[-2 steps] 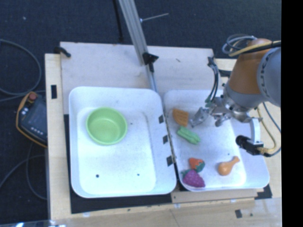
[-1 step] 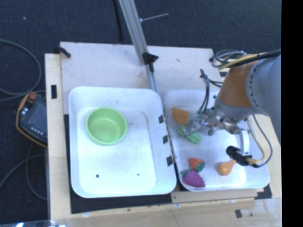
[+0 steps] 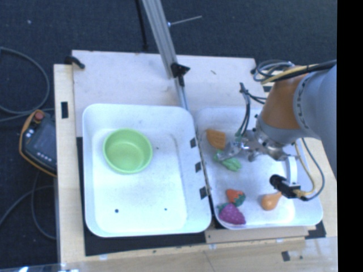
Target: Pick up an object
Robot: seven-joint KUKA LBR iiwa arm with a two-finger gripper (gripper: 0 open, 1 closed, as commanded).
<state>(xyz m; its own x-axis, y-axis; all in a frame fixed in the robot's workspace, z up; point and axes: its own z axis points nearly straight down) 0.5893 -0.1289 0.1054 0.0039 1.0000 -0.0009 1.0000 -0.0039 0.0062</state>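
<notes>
Pick not yet made, gripper low over right bin.

Nearest: purple toy [image 3: 231, 214], strawberry [image 3: 235, 196], orange pear [image 3: 270, 200] resting in right bin [image 3: 309, 217]. Farther in, gripper [image 3: 233, 149] just above green item [image 3: 231, 164] (orange piece [image 3: 215, 137] beside); finger state impossible to tell. Nothing visibly lifted, so grasp and lift judged outstanding.

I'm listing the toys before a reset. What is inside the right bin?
In the right bin: an orange piece, a green piece at the gripper, a strawberry, purple grapes and an orange pear. The arm hides the bin's upper right.
</notes>
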